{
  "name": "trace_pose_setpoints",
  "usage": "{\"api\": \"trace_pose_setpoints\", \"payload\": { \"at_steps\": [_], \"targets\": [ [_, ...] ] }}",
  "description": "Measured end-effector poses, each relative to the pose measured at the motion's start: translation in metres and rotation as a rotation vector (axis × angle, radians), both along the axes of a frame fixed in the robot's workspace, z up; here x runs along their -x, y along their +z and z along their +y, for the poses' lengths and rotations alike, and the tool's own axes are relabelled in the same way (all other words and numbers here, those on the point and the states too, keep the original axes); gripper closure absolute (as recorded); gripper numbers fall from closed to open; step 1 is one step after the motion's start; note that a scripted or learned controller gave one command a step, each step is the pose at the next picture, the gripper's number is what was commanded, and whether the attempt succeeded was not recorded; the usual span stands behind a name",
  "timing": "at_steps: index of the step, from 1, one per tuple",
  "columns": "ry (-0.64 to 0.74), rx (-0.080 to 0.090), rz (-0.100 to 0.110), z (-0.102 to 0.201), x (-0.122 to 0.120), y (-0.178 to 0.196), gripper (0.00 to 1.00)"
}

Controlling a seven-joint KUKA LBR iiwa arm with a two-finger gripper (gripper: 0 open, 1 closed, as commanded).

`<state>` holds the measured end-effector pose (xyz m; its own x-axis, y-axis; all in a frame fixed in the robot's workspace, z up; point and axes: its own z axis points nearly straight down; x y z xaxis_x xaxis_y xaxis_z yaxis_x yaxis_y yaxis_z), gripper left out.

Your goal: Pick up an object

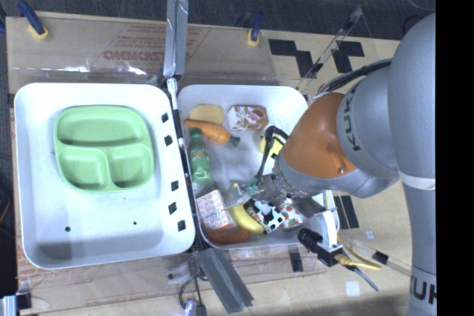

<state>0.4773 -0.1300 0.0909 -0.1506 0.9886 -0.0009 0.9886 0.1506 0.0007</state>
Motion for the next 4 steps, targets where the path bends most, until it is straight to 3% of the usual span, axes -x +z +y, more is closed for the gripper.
{"api": "trace_pose_setpoints", "payload": {
  "at_steps": [1,2,3,4],
  "targets": [
    [0.006,0.001,-0.004,0.0,-0.002,0.01,1.0],
    [0.066,-0.001,0.004,0.086,-0.05,0.099,1.0],
    [0.065,-0.001,0.004,0.085,-0.05,0.099,0.0],
    [-0.024,0.0,0.005,0.028,-0.094,0.045,0.0]
  ]
}}
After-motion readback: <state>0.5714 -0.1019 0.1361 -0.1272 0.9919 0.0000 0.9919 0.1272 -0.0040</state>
